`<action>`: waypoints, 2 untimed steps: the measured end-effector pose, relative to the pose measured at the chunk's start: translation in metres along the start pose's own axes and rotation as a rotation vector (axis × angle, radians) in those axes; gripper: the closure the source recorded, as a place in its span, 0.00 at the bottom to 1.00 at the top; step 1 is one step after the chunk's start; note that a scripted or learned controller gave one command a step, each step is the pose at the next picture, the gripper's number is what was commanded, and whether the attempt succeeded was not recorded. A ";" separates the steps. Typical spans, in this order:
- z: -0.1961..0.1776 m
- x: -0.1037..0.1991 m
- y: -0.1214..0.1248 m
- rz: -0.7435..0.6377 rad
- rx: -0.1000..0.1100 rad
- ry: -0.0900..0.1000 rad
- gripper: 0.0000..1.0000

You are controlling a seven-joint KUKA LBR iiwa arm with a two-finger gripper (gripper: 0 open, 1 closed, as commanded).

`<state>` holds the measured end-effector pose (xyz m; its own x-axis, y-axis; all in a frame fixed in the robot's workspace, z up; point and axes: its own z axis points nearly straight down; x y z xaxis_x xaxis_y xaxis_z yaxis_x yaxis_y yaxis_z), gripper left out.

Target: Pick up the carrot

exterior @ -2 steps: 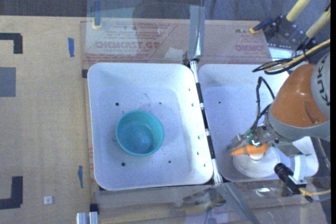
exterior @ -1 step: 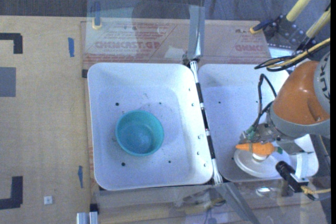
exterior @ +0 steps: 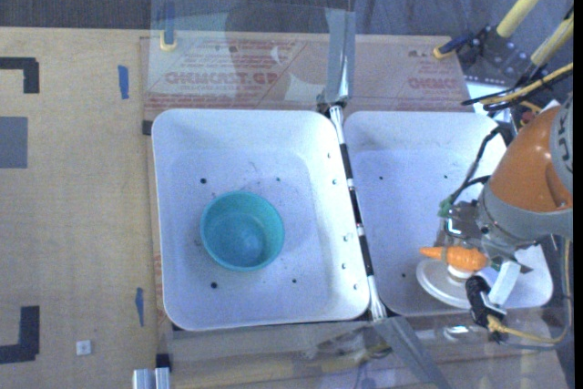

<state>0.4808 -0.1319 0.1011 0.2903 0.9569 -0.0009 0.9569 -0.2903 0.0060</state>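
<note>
The carrot (exterior: 444,256) is small and orange, with its thin tip pointing left. It sits in the right bin (exterior: 401,187) near the front right, over the edge of a white round plate (exterior: 439,284). My gripper (exterior: 468,261) hangs right at the carrot's thick end, below the grey wrist and orange band (exterior: 533,168). The wrist and its cables hide the contact, so I cannot see whether the carrot is held or merely beside the gripper.
A teal bowl (exterior: 241,230) stands upright in the left bin (exterior: 182,150). A divider rim (exterior: 351,196) runs between the two bins. Yellow-handled tools and cables (exterior: 510,32) lie beyond the right bin at the back right.
</note>
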 end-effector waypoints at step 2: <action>-0.083 0.082 -0.025 -0.328 0.006 0.001 0.00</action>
<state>0.4797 -0.0460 0.1840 -0.0332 0.9994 -0.0005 0.9994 0.0332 0.0000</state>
